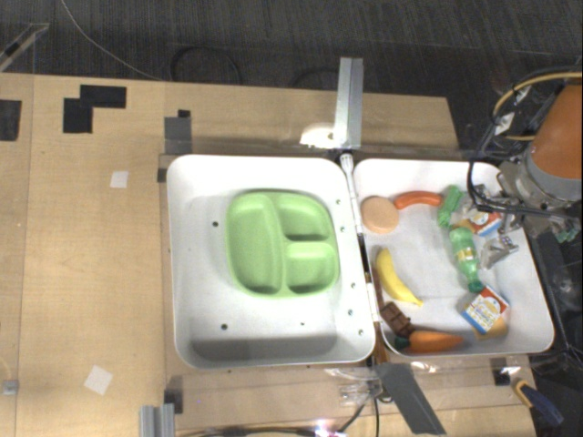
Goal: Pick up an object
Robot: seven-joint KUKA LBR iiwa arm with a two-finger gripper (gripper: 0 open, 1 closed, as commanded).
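Tool (pixel 499 240) state: cannot tell. Green bottle (pixel 463 248) just beside it is round, so it may roll or slip off; the carton (pixel 484 310) nearby could get nudged.

A pale wooden desk (pixel 82 271) fills most of the view, its boards meeting in faint seams that run front to back. Black square marks (pixel 94 106) sit near its far left corner, and two small pale squares of tape (pixel 119 179) lie on the left part of the wood. Beyond the far edge of the desk lies a dark grey carpeted floor (pixel 273 16), crossed by a thin pale cable (pixel 100 39) and a dark looped cable (pixel 205 62). A grey metal post (pixel 349 103) stands at the middle of the far edge. Light is even and soft, with faint shadows
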